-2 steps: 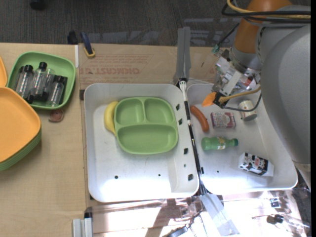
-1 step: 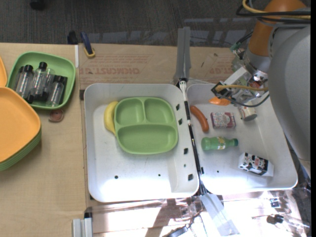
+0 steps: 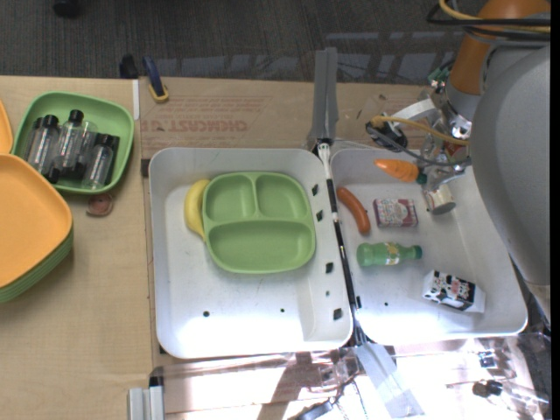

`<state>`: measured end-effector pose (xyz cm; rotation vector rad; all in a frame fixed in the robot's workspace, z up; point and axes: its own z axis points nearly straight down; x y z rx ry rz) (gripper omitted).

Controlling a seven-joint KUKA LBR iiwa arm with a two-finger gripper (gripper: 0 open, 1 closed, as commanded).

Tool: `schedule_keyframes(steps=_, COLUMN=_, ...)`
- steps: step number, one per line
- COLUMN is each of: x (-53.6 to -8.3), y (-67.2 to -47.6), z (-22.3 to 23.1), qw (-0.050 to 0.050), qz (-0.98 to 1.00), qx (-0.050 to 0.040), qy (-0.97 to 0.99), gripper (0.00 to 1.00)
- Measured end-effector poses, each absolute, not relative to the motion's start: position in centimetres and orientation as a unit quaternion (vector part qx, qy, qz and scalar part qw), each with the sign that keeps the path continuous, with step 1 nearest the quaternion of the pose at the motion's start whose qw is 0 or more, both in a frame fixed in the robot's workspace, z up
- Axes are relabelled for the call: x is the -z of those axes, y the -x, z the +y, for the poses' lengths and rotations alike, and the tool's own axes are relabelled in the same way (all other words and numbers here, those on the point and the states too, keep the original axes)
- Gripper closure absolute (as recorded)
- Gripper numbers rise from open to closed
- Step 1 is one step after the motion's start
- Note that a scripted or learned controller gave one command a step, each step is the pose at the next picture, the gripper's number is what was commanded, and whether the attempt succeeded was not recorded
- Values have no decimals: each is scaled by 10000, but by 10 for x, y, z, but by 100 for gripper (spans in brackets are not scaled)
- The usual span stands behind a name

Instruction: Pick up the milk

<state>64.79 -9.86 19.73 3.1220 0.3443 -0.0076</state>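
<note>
The milk (image 3: 453,290) is a small carton with black and white cow patches. It lies in the front right corner of the right bin (image 3: 490,322). My gripper (image 3: 435,166) hangs over the far right part of that bin, well behind the milk and apart from it. Just left of the gripper lies an orange carrot (image 3: 398,170), and a small grey cylinder (image 3: 440,199) lies just in front of it. Cables and the wrist hide how the gripper stands.
The right bin also holds a sausage (image 3: 353,209), a red and white packet (image 3: 394,213) and a green bottle (image 3: 388,254). A green divided plate (image 3: 258,220) and a yellow item (image 3: 193,206) lie in the left bin (image 3: 236,322). The arm's grey body (image 3: 525,147) overhangs the right edge.
</note>
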Motion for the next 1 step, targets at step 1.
schedule_keyframes(steps=1, x=-204, y=-642, z=-141, qw=2, qz=1273, qx=25, qy=-9919, gripper=100)
